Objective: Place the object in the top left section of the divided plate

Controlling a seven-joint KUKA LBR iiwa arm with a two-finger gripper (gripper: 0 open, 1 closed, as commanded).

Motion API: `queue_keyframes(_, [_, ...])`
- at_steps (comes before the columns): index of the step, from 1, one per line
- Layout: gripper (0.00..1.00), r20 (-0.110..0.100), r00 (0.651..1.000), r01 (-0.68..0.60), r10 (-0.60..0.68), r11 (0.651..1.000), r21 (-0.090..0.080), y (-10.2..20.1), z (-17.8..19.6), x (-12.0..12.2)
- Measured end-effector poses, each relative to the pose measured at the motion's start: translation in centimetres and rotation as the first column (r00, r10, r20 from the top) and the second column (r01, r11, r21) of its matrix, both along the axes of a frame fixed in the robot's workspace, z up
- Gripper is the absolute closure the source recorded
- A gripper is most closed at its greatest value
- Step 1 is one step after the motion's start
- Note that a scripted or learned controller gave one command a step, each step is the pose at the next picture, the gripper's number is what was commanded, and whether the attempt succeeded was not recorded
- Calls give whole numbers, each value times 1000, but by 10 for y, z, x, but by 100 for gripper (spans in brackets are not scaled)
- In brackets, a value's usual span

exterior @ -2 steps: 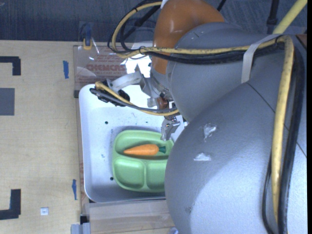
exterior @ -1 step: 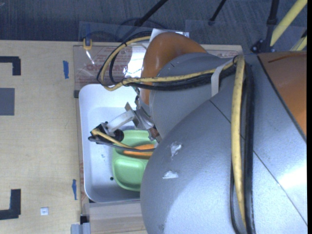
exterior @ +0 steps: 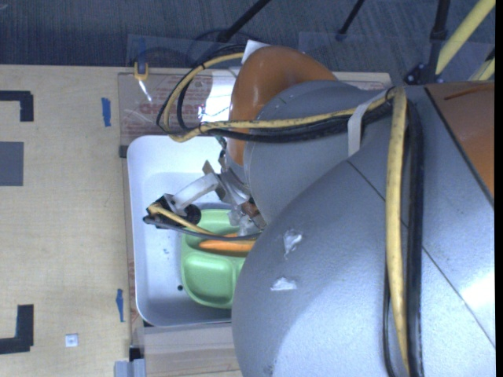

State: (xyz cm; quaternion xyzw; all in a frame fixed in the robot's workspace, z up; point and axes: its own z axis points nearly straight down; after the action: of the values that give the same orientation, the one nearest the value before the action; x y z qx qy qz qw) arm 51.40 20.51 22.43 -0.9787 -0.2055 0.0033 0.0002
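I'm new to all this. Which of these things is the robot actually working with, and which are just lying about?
Part of the job:
- green divided plate
- orange object lying across the plate
- white bin holding the plate

Just lying about:
- blue tape strips on the bench
- black marks on the bench
- stand legs beyond the bench

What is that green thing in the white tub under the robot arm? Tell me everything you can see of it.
It is a pale green divided plate, smooth and plastic-looking, with rounded corners and raised ridges between its sections. It lies flat in the white bin, in the half nearer the view's bottom. The grey arm hides its right part. A slim orange object shows across its middle.
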Motion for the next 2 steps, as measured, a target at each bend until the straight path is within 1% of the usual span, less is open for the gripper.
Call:
queue_keyframes(1, [100, 0, 972, -233, 233, 972, 2, -11, -56, 2])
queue_keyframes(2, [100, 16, 998, -64, 64, 998, 6, 20, -127, 72])
